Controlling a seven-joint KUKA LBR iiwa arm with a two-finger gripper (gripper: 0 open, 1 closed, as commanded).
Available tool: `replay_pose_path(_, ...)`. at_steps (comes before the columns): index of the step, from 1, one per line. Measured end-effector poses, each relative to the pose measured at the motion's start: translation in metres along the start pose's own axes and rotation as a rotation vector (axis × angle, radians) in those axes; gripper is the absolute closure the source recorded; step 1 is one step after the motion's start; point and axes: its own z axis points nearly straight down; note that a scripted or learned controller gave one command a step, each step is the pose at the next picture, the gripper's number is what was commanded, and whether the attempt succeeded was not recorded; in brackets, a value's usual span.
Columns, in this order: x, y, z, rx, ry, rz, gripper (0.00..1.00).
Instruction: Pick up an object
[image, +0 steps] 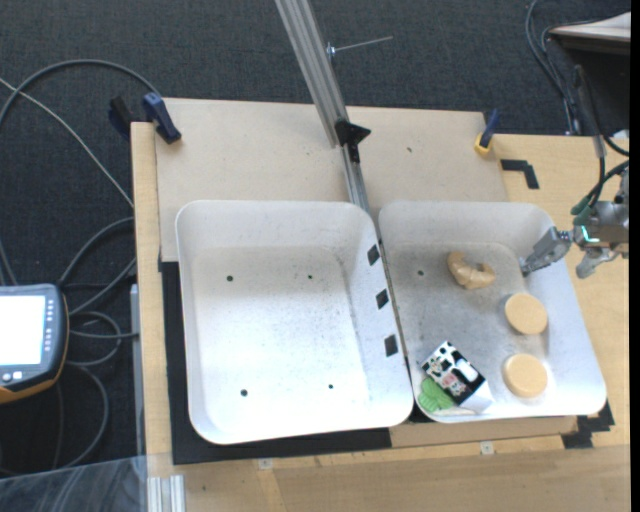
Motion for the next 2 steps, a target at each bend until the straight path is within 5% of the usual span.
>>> replay_pose_path(1, 0.000, 0.000, -0.002, -0.003, -0.001, 0.000, 0.00)
replay_pose_path(2, 0.000, 0.006, 0.042, 0.001, 0.000, 0.000, 0.00)
